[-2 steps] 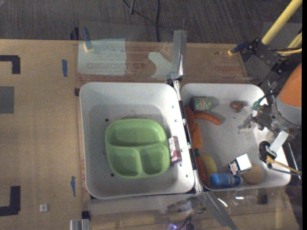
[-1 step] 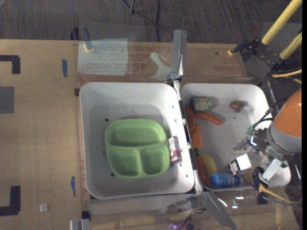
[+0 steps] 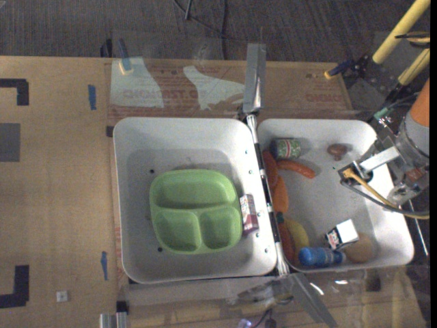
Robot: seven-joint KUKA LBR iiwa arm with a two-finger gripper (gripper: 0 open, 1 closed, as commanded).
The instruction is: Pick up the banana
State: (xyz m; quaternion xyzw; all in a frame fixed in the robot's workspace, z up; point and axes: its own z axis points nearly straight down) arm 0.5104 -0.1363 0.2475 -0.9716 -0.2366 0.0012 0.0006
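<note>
Banana [image 3: 298,233] lies lengthwise along the right bin's [image 3: 321,124] left wall, across from the gripper [image 3: 404,182], whose opening cannot be told.

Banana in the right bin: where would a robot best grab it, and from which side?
Probably the middle of the banana, from straight above. It lies flat, lengthwise near the dividing wall of the right bin, with a reddish thing close on its wall side and a blue bottle at its near end, so a sideways approach looks crowded.
</note>
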